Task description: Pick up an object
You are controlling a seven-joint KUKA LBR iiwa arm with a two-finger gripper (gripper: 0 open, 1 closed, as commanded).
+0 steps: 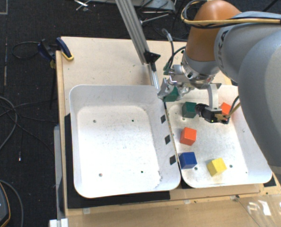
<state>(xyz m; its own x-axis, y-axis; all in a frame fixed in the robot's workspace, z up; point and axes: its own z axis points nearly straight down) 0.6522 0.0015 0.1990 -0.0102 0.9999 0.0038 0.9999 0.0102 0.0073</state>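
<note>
My gripper (171, 91) hangs over the ridge between the two bins, at the right bin's back left corner. A small dark green block (171, 95) shows between its fingertips, and the fingers are shut on it. Loose in the right bin (254, 167) lie a second green cube (188, 109), an orange cube (188, 135), a blue cube (187, 159) and a yellow cube (216, 166). Another orange piece (225, 109) sits partly behind a black part of the wrist.
The left bin (83, 98) lies beside the right one, with a raised rim between them. A slanted metal rail (133, 27) comes down to the bins' back edge close to the gripper. The grey arm (254, 56) covers the right bin's back right.
</note>
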